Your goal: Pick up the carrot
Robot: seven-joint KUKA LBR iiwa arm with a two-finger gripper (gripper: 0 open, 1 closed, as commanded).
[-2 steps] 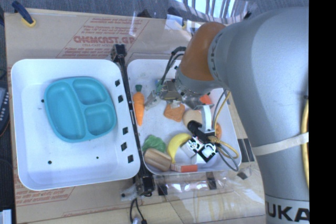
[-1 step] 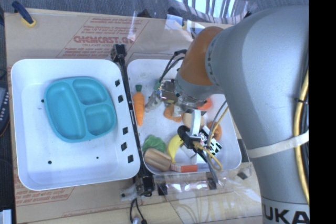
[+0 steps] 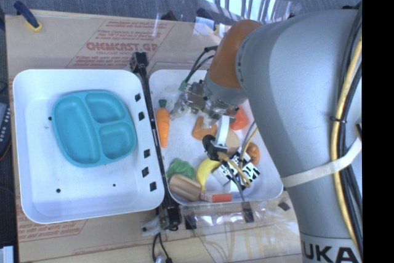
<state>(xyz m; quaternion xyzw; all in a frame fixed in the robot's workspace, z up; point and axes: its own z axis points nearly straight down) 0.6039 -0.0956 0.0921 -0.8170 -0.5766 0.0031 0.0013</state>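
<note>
Left bin [image 3: 24,132]: teal divided plate [image 3: 93,127]. Right bin [image 3: 183,146]: carrot [image 3: 162,124] along left wall, banana [image 3: 207,170], green vegetable [image 3: 180,167]. Gripper [image 3: 188,101] just right of carrot; its opening cannot be told

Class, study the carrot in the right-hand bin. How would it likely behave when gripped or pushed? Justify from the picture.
The carrot looks like smooth moulded plastic, so it is probably stiff and light. Its round, tapered body may roll or slip from a pinch. Lying beside the bin wall, it would likely jam there if pushed left.
</note>
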